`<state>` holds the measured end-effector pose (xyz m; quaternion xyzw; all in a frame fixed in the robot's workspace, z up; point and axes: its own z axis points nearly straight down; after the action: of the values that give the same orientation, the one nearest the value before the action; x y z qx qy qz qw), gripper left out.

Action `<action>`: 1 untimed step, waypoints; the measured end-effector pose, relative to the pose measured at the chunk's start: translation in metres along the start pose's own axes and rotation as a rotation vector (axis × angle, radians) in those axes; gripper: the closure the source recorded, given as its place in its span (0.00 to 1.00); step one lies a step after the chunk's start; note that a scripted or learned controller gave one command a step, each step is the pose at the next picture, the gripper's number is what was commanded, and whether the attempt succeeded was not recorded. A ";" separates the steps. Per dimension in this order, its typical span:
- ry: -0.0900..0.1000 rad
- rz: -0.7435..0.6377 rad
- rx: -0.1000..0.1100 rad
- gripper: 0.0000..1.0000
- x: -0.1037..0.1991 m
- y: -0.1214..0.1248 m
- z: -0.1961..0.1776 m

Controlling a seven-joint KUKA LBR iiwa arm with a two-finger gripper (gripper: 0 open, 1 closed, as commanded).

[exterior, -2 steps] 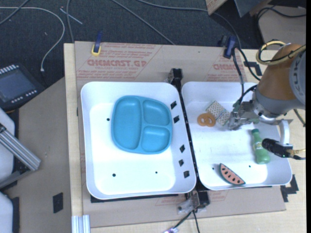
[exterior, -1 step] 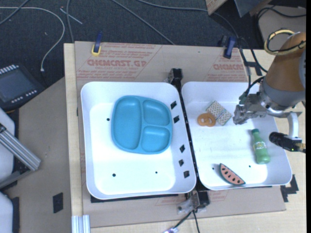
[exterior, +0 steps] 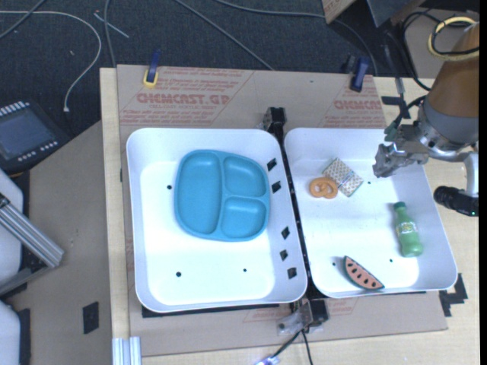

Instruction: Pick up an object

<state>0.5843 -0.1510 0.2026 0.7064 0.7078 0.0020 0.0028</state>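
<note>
Hovering over the right bin (exterior: 434, 204) near its far right side, the gripper (exterior: 386, 160) has nothing between its fingers; whether they're parted, I cannot tell. Nearest are the silver packet (exterior: 343, 176) and pretzel (exterior: 323, 188), then the green bottle (exterior: 407, 230), then the watermelon slice (exterior: 361, 273).

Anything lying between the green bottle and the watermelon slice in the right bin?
No. In the camera view, bare white bin floor runs from the green bottle to the watermelon slice.
</note>
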 end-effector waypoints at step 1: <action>0.000 0.001 0.001 1.00 0.000 0.002 -0.030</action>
<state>0.5856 -0.1509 0.2328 0.7066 0.7076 0.0015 0.0022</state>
